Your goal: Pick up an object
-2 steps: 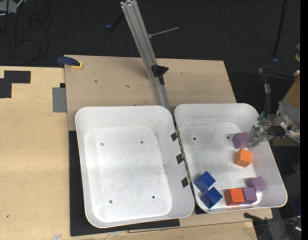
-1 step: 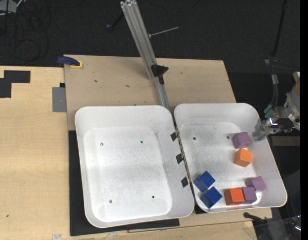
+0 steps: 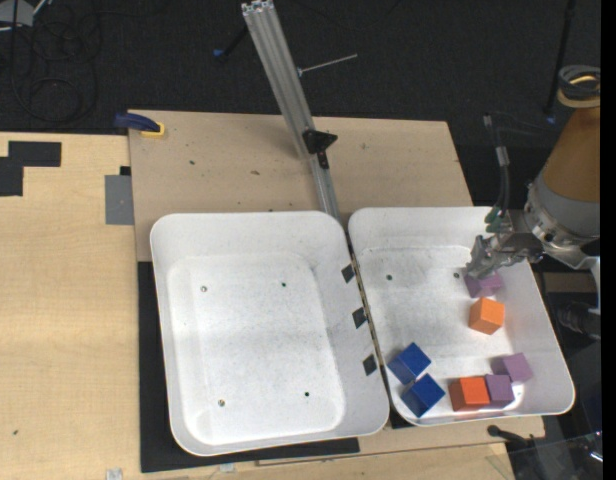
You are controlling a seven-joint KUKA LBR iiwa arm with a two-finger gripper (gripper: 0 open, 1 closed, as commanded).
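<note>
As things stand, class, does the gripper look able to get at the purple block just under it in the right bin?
Probably yes. The gripper hangs right above the purple block, whose top is uncovered. The orange block sits just beyond it, close but apart, so it should not block the approach.

Robotics lab: plywood bench (image 3: 288, 168), aluminium rail (image 3: 283, 68), floor cables (image 3: 48, 78), white bins (image 3: 178, 238).

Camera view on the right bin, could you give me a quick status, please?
Claw low in right bin, directly over purple block. Grasp unconfirmed. Orange block just beside it; other blocks apart.
</note>
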